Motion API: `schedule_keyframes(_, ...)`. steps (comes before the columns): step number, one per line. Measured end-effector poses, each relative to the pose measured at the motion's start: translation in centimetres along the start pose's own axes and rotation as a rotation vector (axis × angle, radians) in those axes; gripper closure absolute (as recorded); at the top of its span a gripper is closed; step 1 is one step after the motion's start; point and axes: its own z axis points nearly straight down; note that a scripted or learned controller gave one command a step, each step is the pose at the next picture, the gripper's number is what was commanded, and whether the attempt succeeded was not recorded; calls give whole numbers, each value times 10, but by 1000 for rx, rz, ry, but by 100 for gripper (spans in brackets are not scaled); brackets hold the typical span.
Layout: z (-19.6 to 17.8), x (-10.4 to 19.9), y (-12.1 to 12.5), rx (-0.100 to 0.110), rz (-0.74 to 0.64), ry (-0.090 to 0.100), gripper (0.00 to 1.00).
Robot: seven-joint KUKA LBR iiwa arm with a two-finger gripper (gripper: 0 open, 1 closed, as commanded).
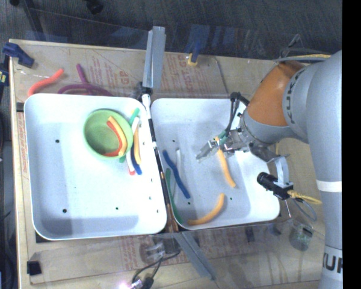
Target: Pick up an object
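The bench [108,245] is a pale wooden board with faint red print on it, seen at a slant. Two shallow white bins rest directly on it, side by side and touching along their inner edges: the left bin [60,221] toward 9 o'clock, the right bin [186,104] just past centre toward 3 o'clock. Behind the left bin, toward 11 o'clock, an orange strip [45,82] and a purple cord [84,88] lie on the bare wood (the cord curls against the bin's rim). A grey metal bar [153,56] stands at 12 o'clock.
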Motion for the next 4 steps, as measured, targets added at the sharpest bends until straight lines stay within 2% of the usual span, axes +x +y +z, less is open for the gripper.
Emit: schedule_keyframes(4, 0, 0, 0, 0, 0, 0, 0)
